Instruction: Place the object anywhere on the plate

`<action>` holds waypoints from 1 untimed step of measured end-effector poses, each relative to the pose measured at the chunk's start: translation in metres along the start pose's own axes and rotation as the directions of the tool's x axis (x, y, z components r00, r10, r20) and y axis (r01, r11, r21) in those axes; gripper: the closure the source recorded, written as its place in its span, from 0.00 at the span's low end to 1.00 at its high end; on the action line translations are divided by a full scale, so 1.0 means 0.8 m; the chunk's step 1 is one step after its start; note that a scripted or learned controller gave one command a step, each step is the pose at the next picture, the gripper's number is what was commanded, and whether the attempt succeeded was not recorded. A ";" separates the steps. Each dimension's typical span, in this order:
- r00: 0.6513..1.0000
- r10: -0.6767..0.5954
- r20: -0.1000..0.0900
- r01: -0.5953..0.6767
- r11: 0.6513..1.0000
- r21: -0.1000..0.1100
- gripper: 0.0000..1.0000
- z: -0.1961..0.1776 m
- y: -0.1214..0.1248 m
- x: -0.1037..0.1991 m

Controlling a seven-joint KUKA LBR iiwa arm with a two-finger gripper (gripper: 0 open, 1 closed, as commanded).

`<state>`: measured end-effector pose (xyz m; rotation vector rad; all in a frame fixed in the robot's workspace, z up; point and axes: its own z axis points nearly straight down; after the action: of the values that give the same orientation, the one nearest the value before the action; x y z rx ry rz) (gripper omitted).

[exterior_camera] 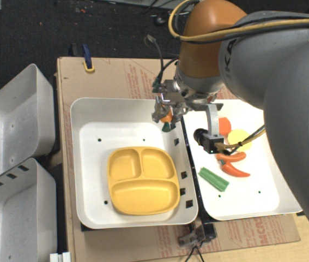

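Cardboard [132, 72] with faint red print (unreadable) underlies two bins; gripper [167, 119] pinching an orange object [167, 117] above the yellow plate [142, 180].

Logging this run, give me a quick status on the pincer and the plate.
Pincer above left bin's right wall, small orange-and-green item at its tips. Yellow plate bare. Other toys in right bin.
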<state>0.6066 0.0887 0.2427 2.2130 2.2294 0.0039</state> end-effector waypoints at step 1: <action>1.000 0.003 0.002 -0.003 1.000 0.004 1.00 0.025 0.007 0.023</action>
<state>0.6120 0.1073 0.2226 2.2175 2.2264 -0.0026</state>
